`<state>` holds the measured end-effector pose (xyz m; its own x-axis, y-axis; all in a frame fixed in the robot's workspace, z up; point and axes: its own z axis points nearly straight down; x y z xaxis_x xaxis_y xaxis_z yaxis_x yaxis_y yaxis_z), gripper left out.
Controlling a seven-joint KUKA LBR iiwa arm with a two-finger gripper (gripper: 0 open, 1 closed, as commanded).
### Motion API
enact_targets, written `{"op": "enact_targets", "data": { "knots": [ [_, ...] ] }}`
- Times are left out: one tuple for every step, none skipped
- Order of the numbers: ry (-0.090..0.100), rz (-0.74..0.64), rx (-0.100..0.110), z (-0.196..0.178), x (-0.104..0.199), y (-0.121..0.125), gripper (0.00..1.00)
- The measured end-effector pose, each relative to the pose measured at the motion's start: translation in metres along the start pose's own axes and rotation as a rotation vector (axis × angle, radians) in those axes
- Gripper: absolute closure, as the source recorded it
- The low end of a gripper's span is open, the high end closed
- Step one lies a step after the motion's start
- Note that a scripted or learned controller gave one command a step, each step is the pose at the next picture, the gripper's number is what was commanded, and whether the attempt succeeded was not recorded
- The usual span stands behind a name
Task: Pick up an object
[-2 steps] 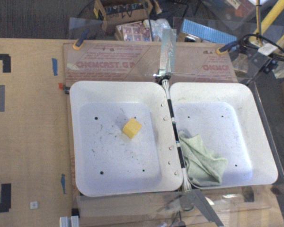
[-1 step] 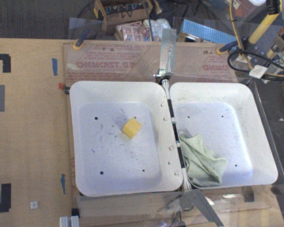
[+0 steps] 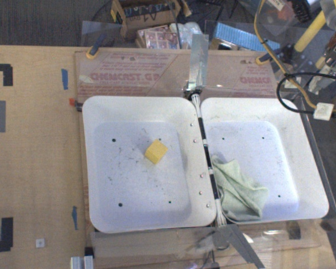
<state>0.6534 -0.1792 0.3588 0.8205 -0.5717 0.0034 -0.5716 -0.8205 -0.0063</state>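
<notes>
A small yellow block point(image 3: 155, 151) lies near the middle of the left white bin point(image 3: 101, 116). A crumpled pale green cloth point(image 3: 239, 189) rests in the right white bin point(image 3: 291, 150), against its near left corner and close to the divider between the bins.
A metal bracket point(image 3: 198, 60) stands at the far junction of the bins, with a cardboard sheet point(image 3: 129, 74) behind them. Yellow tubing and cables point(image 3: 302, 38) crowd the far right. The wooden bench point(image 3: 33, 150) stretches to the left.
</notes>
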Motion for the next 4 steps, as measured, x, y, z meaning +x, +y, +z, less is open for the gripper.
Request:
{"op": "enact_targets", "data": {
  "knots": [
    [-0.004,0.494,-0.003,0.048,0.013,0.031,1.0],
    [-0.002,0.844,-0.002,0.071,0.03,0.02,1.0],
    [0.001,0.385,0.001,0.003,0.031,0.02,1.0],
    [0.0,0.271,0.0,-0.024,0.031,0.019,1.0]
  ]
}}
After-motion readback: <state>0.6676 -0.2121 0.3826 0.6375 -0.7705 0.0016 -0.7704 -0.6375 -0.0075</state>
